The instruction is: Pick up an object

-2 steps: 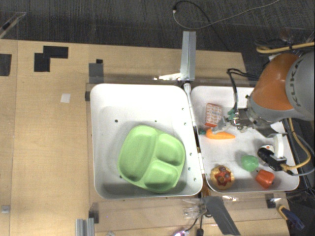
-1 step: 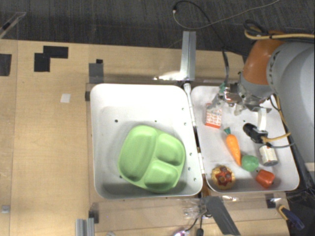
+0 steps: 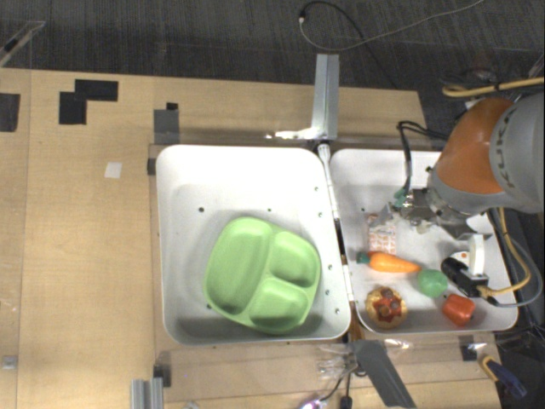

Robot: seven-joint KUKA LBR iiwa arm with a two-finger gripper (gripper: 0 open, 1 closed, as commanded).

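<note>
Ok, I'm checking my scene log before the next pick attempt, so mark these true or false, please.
1. The green plate lies in the left bin. True.
2. The carrot lies in the left bin. False: it lies in the right bin.
3. The green plate has compartments. True.
4. The carrot is blue. False: it is orange.
5. The arm reaches over the right bin. True.

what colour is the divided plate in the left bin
Light green; the divided plate shows in the camera view.
</note>
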